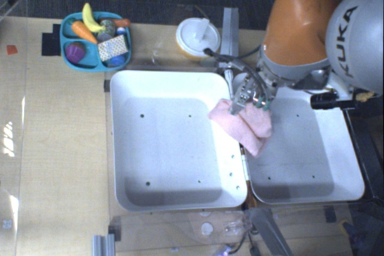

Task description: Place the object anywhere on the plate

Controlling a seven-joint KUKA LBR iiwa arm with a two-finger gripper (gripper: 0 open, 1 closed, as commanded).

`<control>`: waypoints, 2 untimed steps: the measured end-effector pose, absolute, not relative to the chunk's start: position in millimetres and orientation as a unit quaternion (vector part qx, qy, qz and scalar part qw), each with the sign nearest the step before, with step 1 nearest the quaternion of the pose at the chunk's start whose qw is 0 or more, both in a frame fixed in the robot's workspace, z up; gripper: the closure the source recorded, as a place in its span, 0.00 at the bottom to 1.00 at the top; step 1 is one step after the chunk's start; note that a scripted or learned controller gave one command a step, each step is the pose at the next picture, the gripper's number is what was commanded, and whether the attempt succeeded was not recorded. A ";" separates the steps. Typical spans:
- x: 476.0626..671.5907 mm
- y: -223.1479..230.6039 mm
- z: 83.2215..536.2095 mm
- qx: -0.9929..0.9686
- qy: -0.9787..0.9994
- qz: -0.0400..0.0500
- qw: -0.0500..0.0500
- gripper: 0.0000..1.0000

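Observation:
A pink cloth (249, 126) lies folded across the shared rim between the two white bins, partly over each. My gripper (242, 104) comes down onto its upper edge, and the fingers look closed on a pinch of the fabric there. The blue divided plate (65, 50) sits far off at the bench's back left, outside the bins, with a toy banana, a carrot, a purple piece and other small toys in its compartments.
The left bin (168, 147) and right bin (306, 153) stand side by side. A white cup with a yellow rim (198, 38) stands behind the left bin, between the gripper and the plate. The arm's orange and grey body covers the back right.

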State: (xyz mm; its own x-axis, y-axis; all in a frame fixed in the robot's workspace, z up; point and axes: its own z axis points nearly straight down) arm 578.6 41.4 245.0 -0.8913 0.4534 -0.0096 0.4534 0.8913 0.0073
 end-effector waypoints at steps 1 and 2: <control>571.6 95.9 248.5 0.035 0.999 0.002 0.006 1.00; 560.9 147.5 229.9 0.000 1.000 0.002 0.003 1.00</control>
State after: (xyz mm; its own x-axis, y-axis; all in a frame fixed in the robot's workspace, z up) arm 560.9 147.5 229.9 -1.0000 -0.0002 -0.0067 -0.0003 1.0000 0.0035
